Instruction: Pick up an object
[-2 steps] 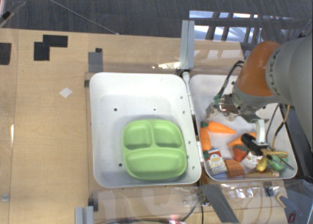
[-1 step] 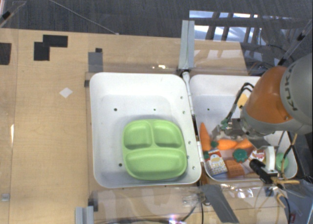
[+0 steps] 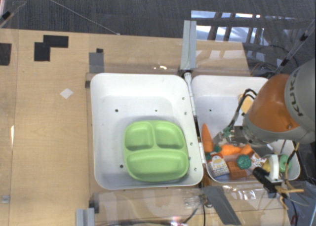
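Crowding right bin (image 3: 217,99) front edge: toys (image 3: 229,158); claw (image 3: 236,143) state unclear.

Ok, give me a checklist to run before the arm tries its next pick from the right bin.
1. Objects within reach: ok. A carrot and other small items lie in the right bin, near corner.
2. Arm over that pile: ok. The arm hangs above it.
3. Gripper state: cannot tell.
4. Anything held: cannot tell.
5. Green tray out of the way: ok, in the left bin.
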Available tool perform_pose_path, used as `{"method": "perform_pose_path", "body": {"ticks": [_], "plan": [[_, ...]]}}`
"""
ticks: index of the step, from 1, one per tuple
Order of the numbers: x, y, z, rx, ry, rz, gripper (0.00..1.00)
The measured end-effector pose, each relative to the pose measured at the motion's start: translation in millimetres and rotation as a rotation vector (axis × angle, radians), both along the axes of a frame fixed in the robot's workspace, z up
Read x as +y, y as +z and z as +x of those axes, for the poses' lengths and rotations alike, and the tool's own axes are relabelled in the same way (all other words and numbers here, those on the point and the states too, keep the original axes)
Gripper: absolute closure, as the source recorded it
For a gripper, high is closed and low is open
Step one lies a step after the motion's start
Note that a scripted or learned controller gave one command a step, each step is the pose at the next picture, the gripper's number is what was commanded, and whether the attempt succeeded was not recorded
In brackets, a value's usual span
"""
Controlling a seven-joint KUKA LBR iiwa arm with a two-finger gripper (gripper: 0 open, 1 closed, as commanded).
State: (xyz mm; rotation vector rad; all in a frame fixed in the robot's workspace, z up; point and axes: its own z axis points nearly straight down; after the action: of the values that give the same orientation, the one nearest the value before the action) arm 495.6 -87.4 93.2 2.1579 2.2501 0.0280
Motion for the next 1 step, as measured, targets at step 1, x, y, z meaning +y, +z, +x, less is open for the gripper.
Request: {"method": "perform_pose_path", "body": {"ticks": [1], "plan": [[-8.9,41.0,4.2,0.023,0.036,0.003,0.00]]}}
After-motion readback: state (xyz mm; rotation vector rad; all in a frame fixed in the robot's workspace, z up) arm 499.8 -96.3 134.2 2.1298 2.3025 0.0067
